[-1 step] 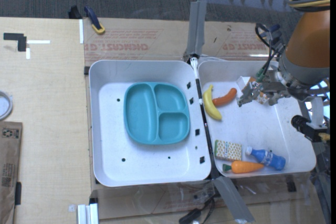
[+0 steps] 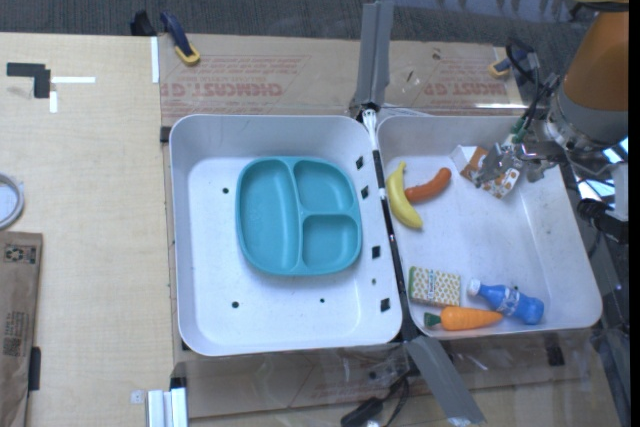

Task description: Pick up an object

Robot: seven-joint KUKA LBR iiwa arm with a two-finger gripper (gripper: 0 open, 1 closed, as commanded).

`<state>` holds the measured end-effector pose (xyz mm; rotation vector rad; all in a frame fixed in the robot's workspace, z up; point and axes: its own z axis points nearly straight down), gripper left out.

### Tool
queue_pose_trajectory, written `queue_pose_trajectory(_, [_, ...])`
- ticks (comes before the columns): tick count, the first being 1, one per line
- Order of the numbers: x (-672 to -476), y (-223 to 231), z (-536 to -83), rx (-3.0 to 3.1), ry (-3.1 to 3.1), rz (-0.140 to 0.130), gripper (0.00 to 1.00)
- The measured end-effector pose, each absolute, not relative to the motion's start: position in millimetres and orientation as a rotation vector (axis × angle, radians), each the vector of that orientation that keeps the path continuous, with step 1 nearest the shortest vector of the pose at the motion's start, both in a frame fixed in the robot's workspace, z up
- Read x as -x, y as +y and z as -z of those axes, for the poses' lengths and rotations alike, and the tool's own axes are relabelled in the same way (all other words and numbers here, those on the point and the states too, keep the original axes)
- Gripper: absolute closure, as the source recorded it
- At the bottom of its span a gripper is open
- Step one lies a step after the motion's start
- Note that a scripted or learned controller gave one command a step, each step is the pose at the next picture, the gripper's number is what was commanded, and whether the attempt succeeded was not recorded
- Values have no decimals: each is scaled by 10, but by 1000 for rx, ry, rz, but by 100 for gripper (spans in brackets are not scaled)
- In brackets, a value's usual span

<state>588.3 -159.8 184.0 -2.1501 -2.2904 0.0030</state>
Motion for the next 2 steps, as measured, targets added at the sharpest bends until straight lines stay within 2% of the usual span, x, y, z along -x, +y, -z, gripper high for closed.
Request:
queue_pose_trajectory(1, [-6214, -1714, -1165, 2094, -2377, 17, 0])
queue_pose_trajectory(2, [-6225, -1742, -1277, 2103, -2380, 16, 100])
